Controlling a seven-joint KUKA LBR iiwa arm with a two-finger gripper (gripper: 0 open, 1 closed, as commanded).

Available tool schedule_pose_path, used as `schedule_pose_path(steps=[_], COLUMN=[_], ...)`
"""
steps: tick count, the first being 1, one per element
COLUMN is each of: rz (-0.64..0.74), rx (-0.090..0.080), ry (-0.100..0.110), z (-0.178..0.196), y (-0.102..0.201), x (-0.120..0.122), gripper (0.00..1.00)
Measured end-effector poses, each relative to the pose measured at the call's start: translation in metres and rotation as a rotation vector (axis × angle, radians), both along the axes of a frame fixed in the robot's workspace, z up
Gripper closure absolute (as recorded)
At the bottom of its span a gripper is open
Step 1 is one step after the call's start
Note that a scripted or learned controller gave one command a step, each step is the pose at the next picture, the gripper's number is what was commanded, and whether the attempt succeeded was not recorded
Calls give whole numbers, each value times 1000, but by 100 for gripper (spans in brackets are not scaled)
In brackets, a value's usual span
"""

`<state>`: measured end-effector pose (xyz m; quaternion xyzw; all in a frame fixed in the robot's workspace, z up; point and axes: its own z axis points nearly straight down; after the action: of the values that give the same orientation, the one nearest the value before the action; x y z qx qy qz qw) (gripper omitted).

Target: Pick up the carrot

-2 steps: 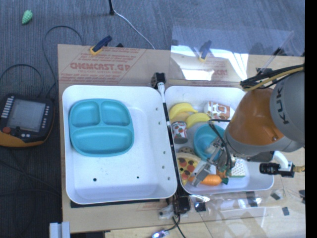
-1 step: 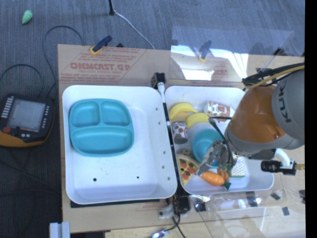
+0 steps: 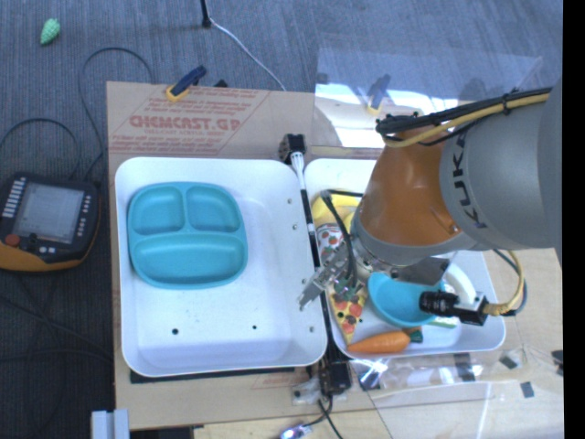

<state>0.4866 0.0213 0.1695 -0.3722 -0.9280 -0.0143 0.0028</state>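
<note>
Sitting on the bench: two white bins (image 3: 146, 355); one blue tray (image 3: 187, 233); one carrot (image 3: 378, 342); one blue bowl (image 3: 398, 302).

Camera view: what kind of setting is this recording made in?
Probably a robotics lab work cell: a KUKA arm over two white bins on a bench, a teach pendant lying on grey carpet, and loose cables beside it.

The arm (image 3: 498, 181) reads "KUKA"; the cardboard sheet (image 3: 183, 108) reads roughly "CHEMCAST GP".

Grey carpet floor (image 3: 110, 16); cardboard-topped bench (image 3: 192, 122).
</note>
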Motion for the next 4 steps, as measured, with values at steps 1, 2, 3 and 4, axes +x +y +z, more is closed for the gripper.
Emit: schedule_pose_path(steps=[1,2,3,4], rz=[4,106,16,341], rx=[-33,-36,-29,-31], ry=[2,0,2,-6], z=[15,68,95,160], y=[-93,-221,-129,-73], x=[25,15,8,26], gripper=[100,100,100,100])
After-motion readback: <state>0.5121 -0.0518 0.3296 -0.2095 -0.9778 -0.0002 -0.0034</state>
